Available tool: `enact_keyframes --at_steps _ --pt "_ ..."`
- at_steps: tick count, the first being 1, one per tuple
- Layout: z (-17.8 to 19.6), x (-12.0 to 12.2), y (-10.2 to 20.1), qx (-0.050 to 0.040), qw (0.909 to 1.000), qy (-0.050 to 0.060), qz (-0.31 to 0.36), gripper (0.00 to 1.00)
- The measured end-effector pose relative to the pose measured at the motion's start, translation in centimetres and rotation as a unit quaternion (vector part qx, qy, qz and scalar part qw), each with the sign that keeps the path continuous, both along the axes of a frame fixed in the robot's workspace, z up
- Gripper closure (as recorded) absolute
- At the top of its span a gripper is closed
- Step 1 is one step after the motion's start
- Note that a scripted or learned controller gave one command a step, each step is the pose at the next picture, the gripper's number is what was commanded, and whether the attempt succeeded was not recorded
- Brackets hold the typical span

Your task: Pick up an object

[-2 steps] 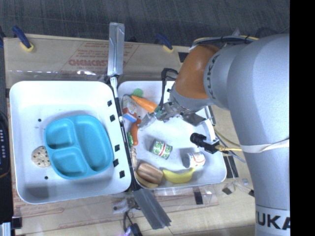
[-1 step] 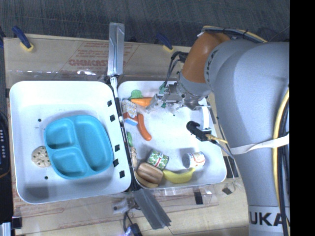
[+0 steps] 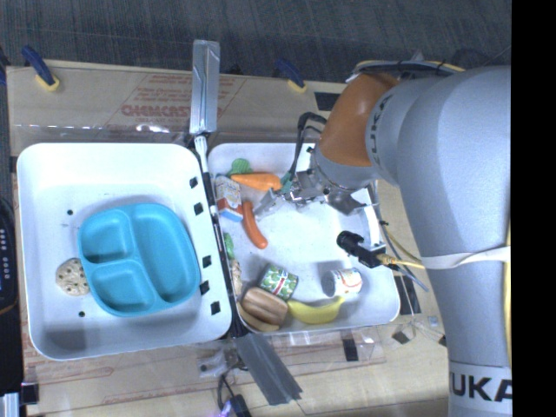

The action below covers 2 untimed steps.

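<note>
My gripper (image 3: pixel 276 196) reaches into the right bin (image 3: pixel 300 259) from the right, its metal fingers low near the bin's upper left. An orange carrot (image 3: pixel 255 181) lies just above the fingertips and a red sausage (image 3: pixel 254 225) lies just below them. Nothing shows between the fingers, which look slightly apart. Along the front of that bin sit a green can (image 3: pixel 279 282), a brown bun (image 3: pixel 263 307), a yellow banana (image 3: pixel 314 310) and a small white cup (image 3: pixel 346 281).
The left bin (image 3: pixel 52 181) holds a blue divided plate (image 3: pixel 137 256) and a cookie (image 3: pixel 72 276). A green item (image 3: pixel 240 166) and small packets (image 3: pixel 228 194) crowd the right bin's left wall. The grey arm (image 3: pixel 434 172) covers the bin's right side.
</note>
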<state>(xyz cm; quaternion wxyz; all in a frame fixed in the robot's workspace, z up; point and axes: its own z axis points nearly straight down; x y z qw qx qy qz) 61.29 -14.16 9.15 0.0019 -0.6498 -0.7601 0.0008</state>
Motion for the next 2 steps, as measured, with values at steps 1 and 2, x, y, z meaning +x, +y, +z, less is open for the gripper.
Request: enact_keyframes --at_steps 1,2 --pt "0.0 -3.7 1.3 0.0002 0.9989 0.0 0.048 0.0" --pt "0.1 2.7 -0.6 -0.0007 0.9998 -0.002 0.022 0.0"
